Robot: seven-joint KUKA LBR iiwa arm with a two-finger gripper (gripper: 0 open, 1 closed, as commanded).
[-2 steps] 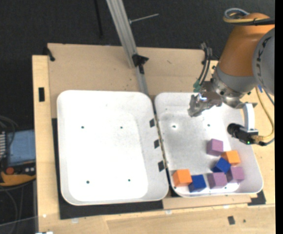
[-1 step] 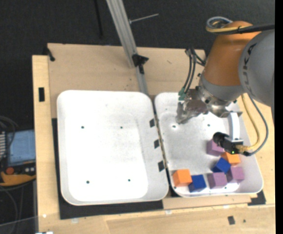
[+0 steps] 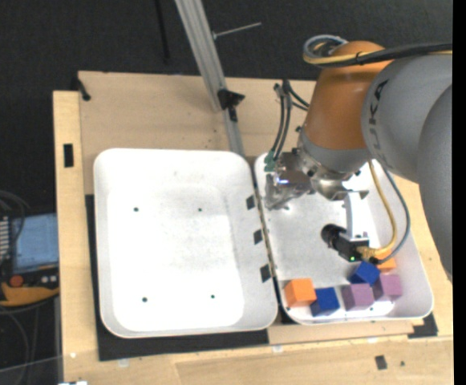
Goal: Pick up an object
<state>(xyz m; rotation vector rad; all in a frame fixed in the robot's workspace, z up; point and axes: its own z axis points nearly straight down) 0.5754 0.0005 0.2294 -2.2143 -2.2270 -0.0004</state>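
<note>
The 2 bins, the left bin [image 3: 176, 239] and the right bin [image 3: 309, 247], look like smooth white plastic with a faint sheen. The table [image 3: 160, 111] is pale wood or board, matt. The arm [image 3: 409, 111] has a smooth grey shell and a glossy orange band [image 3: 337, 107]. The orange block [image 3: 300, 292], the blue blocks [image 3: 326, 301] and the purple blocks [image 3: 358, 296] look matt, perhaps foam. The slanted post [image 3: 204, 46] looks like bare metal.

I see the arm [image 3: 377, 95] reaching over the right bin [image 3: 413, 315], its gripper [image 3: 277, 191] low near the divider. An orange block [image 3: 300, 291], two blue blocks [image 3: 326, 301] and two purple blocks [image 3: 359, 296] cluster along the near wall.
</note>
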